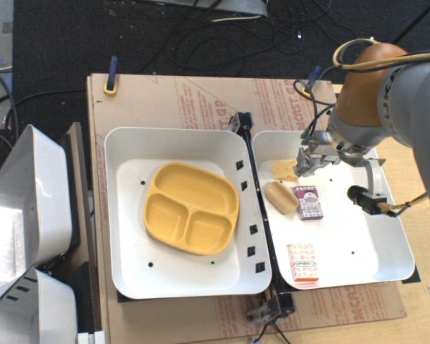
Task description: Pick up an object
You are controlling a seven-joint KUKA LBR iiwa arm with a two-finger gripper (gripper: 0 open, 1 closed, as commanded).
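Nearest the lens, a flat packet (303, 263) lies at the right bin's (387, 256) front edge. Farther back sit a small purple box (309, 203), a tan roll (280, 197) touching it on the left, and a yellow wedge (284, 169). Just beside the wedge hang the jaws (305, 165); their state cannot be told. From the right the arm (387, 99) bends downward. A yellow tray (191, 208) fills the left bin (122, 192).

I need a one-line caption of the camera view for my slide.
Arm's gripper hovers over the right bin near a yellow block, bread roll and small card box; left bin holds a yellow tray.
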